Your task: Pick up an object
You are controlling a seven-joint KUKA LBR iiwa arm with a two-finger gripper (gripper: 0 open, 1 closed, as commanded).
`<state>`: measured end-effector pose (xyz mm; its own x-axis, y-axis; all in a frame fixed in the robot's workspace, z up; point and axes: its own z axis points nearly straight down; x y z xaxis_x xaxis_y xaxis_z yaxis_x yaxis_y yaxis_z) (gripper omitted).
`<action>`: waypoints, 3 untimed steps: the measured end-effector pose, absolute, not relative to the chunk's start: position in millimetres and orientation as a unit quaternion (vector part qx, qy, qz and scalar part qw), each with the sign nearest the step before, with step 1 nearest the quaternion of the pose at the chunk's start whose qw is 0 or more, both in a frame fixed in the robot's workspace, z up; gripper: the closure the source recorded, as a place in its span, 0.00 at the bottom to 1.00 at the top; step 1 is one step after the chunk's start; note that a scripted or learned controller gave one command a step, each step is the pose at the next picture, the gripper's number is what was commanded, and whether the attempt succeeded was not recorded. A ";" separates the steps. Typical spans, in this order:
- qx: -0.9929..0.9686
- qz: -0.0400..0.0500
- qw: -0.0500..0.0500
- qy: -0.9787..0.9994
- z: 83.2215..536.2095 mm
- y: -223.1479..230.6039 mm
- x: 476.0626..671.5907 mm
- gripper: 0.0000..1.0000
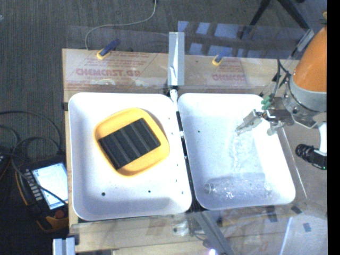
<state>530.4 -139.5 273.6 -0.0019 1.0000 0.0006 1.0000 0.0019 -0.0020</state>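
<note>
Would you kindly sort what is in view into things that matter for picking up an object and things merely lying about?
For the job:
- yellow and black object, in the left bin
- clear plastic items, in the right bin
- gripper, over the right bin

Lying about:
- two clamps on the back board
- handheld screen, left of the bench

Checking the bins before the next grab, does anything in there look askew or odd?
The yellow tray with the black ribbed insert lies rotated in the left bin, not square to the walls. In the right bin, a clear plastic item near the front wall is hard to make out. No spill or damage shows.
</note>
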 end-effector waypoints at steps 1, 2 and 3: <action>-0.767 0.001 0.002 -0.641 191.9 -75.9 502.8 0.00; -0.848 0.001 -0.001 -0.529 230.2 -145.7 483.9 0.00; -0.879 0.001 -0.001 -0.476 348.4 -107.8 484.4 0.00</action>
<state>484.4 -107.8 348.4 0.5469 0.8372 -0.0038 0.8372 -0.5469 0.0008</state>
